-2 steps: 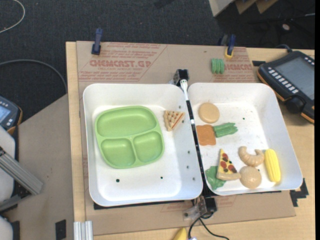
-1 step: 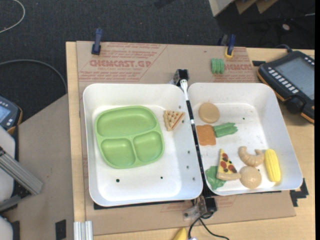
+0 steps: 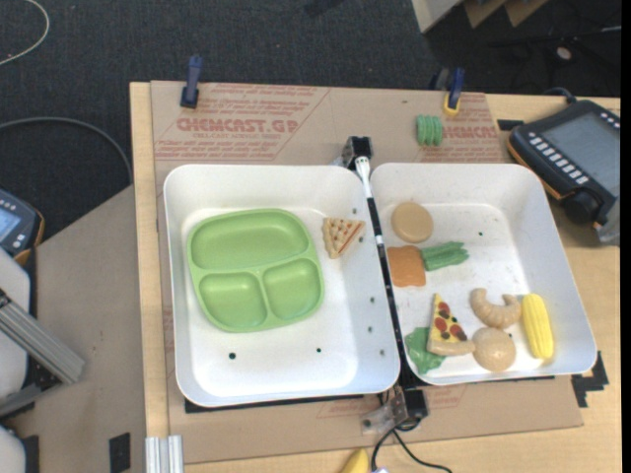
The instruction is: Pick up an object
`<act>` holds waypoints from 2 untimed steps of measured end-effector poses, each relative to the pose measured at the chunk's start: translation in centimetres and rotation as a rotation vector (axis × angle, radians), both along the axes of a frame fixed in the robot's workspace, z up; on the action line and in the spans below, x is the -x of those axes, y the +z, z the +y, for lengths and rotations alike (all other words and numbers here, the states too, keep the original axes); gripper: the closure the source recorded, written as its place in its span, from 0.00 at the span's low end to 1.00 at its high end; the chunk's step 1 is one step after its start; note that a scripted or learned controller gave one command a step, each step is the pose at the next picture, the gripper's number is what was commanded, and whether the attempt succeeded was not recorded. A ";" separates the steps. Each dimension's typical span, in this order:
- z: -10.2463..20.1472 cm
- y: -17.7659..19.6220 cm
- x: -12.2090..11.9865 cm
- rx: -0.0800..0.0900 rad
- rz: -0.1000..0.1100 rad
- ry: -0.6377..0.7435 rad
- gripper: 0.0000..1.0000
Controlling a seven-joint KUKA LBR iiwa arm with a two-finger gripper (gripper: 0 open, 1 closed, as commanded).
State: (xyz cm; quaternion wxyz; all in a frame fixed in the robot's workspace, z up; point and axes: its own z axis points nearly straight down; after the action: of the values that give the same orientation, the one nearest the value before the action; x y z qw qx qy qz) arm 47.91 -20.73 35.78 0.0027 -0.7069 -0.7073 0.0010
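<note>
Toy foods lie in the right bin [image 3: 527, 200]: a tan round cookie [image 3: 412, 222], an orange carrot with green top [image 3: 424, 261], a pizza slice [image 3: 448, 325] on a green leaf [image 3: 422, 351], a beige croissant [image 3: 495, 308], a tan ball [image 3: 493, 349] and a yellow corn cob [image 3: 537, 326]. The left bin [image 3: 296, 368] holds a green divided plate [image 3: 256, 266] and a waffle wedge [image 3: 341, 235] beside it.
A small green toy piece [image 3: 429, 130] rests on the cardboard behind the right bin. Blue clamps [image 3: 190, 81] hold the board's far edge. A black handheld pendant [image 3: 572, 151] sits at the right. Cables and a clip lie at the front edge.
</note>
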 end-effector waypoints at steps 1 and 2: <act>4.1 13.2 -0.1 0.008 -0.023 0.004 1.00; -2.0 7.4 0.1 0.002 0.000 -0.007 1.00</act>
State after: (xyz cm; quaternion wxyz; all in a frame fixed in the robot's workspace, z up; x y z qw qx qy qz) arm 47.82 -22.71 43.21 0.0019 -0.7093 -0.7049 0.0019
